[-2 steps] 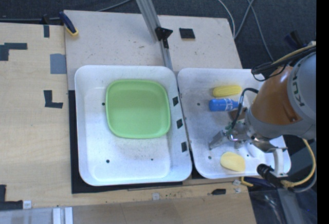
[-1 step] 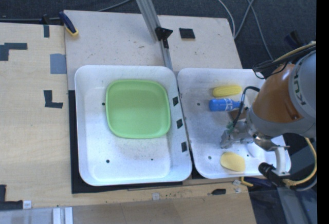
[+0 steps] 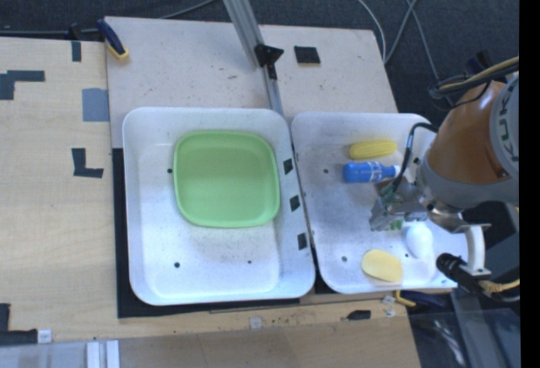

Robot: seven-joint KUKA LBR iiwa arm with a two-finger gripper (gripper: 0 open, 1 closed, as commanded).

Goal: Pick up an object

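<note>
Four objects crowd the right bin (image 3: 337, 273); the gripper (image 3: 390, 213), jaws' spread unreadable, hangs between blue bottle (image 3: 369, 173) and white piece (image 3: 418, 240), risking a nudge instead of a grasp.

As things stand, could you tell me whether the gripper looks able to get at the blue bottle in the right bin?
Probably yes. The gripper hangs in the right bin just below the blue bottle, and nothing lies between them; the yellow corn sits beyond the bottle.
</note>
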